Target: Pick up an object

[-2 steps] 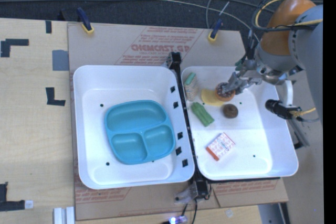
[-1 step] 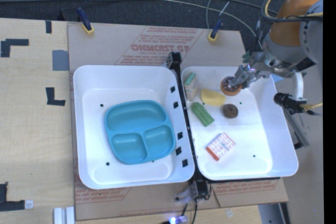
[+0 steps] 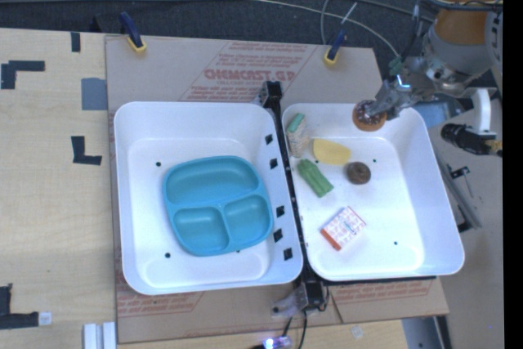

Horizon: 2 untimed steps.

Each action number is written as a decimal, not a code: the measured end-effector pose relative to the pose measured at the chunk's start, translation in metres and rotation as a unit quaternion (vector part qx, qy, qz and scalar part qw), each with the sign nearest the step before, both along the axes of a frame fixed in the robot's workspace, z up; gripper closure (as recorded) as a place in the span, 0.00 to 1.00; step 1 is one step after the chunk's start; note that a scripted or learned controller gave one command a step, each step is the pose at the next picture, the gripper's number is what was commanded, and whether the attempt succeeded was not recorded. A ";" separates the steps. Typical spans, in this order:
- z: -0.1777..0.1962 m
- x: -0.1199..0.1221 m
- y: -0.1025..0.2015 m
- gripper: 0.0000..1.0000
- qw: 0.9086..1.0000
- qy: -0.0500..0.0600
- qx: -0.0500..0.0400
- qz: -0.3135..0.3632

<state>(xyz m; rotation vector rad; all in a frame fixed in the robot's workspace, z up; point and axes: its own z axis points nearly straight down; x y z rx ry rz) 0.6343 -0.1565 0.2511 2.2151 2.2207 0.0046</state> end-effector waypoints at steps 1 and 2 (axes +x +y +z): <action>-0.012 0.004 0.059 1.00 1.000 0.003 0.001 0.002; -0.011 -0.002 0.103 1.00 1.000 0.004 0.001 0.001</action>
